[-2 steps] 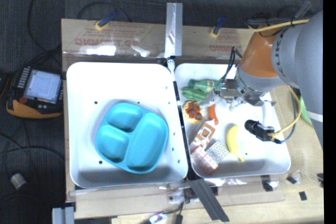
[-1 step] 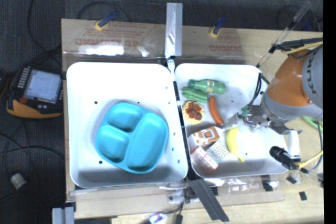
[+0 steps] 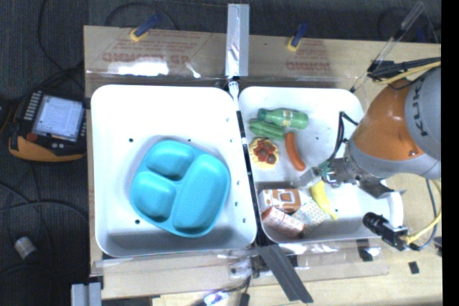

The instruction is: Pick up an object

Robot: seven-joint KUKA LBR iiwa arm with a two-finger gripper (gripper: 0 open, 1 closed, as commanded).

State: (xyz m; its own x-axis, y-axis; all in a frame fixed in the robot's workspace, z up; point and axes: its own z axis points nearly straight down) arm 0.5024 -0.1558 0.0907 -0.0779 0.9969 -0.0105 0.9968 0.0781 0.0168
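the arm is reaching into the right bin (image 3: 373,226) from the right, and the gripper (image 3: 326,175) is hanging low just above the yellow banana (image 3: 322,199), so this looks like the approach step of a pick, with nothing lifted yet. the wrist is covering the tips, so i cannot tell how the gripper is set or whether anything is caught in it.

judging by where the gripper is pointing, the banana is the likely target: it is lying on the bin floor near the front, tilted, with its upper end right beside the gripper. the next move is calling for a short descent straight onto it and a clean closing across its narrow body, not along its length.

other things are crowding that spot. the orange sausage (image 3: 294,152) is lying just up and left of the gripper. a small carton (image 3: 280,200) and a red-brown packet (image 3: 283,223) are sitting at the front left of the bin, and a pale checked wrapper (image 3: 310,214) is touching or nearly touching the banana, so it may be dragged along. farther back, a green bottle (image 3: 284,117), a green pod (image 3: 266,130) and a small pizza slice (image 3: 265,151) are sitting well apart from the target.

the left bin (image 3: 115,118) is holding a blue divided tray (image 3: 183,186), out of the way. a handheld screen device (image 3: 50,122) is lying beside the counter on the left
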